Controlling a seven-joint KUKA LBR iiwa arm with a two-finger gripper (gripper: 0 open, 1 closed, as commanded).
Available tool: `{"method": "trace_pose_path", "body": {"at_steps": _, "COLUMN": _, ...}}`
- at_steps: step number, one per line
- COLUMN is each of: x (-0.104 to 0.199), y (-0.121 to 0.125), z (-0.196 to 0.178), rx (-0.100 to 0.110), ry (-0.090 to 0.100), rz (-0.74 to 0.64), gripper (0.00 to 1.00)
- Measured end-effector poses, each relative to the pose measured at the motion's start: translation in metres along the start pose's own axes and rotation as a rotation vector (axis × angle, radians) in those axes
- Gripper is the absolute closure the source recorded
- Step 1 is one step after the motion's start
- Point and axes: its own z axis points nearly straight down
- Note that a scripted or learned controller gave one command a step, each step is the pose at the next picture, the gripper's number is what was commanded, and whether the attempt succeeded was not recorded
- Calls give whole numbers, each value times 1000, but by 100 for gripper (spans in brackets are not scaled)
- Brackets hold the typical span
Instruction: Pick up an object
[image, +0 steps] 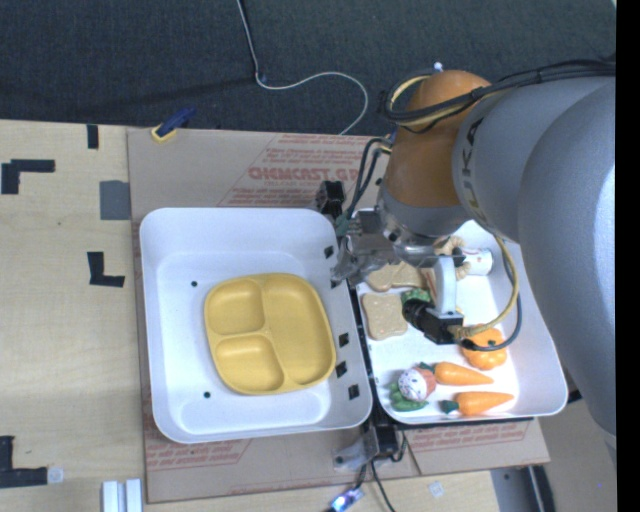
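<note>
My gripper (368, 256) hangs low over the far left corner of the right bin (535, 345), by the wall between the two bins. Just below it lies a tan slice of toy toast (383, 316), and a second tan piece (402, 275) sits partly hidden under the wrist. Two orange carrots (465, 375) (486, 402) lie at the near side of that bin, with a white and red round toy (412, 383) on green leaves to their left. Beside the arm sits an orange fruit (487, 351). I see nothing held by the gripper.
The left bin (170, 300) holds a yellow divided plate (268, 332). A small white object (479, 262) lies at the far side of the right bin. The large grey arm covers that bin's right part. Both bins rest on cardboard (250, 170).
</note>
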Motion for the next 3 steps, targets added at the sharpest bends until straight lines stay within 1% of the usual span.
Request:
{"method": "trace_pose_path", "body": {"at_steps": 1, "x": 31, "y": 14, "z": -8, "rx": 1, "ry": -1, "rz": 3, "gripper": 100}}
{"method": "trace_pose_path", "body": {"at_steps": 2, "x": 26, "y": 24, "z": 4, "rx": 3, "ry": -4, "rz": 7, "gripper": 100}}
{"method": "trace_pose_path", "body": {"at_steps": 3, "x": 27, "y": 21, "z": -8, "rx": 2, "ry": -3, "rz": 6, "gripper": 100}}
